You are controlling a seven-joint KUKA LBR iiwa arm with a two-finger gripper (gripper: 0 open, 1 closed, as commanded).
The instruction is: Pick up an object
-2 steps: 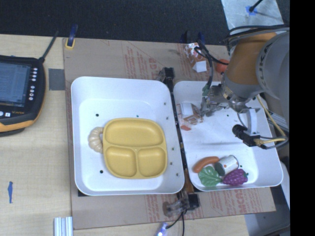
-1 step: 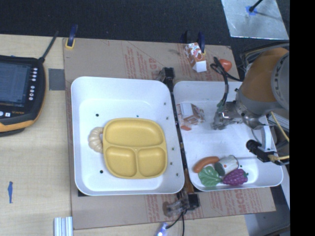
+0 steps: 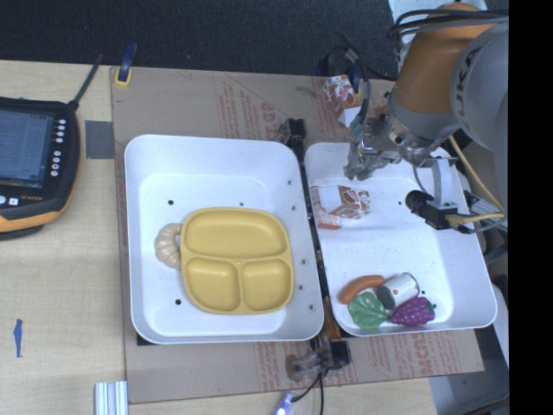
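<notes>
While the pincer (image 3: 361,164) hangs over the far end of the right bin (image 3: 471,271), I cannot tell how it stands. Just below it, apart from it, lies a clear snack packet (image 3: 340,205). Well below, at the near edge, cluster a toy sausage (image 3: 359,288), green leaf (image 3: 369,309), small can (image 3: 399,287) and purple grapes (image 3: 413,311). Far to its left, a yellow divided tray (image 3: 235,258) fills the left bin (image 3: 147,232).
</notes>
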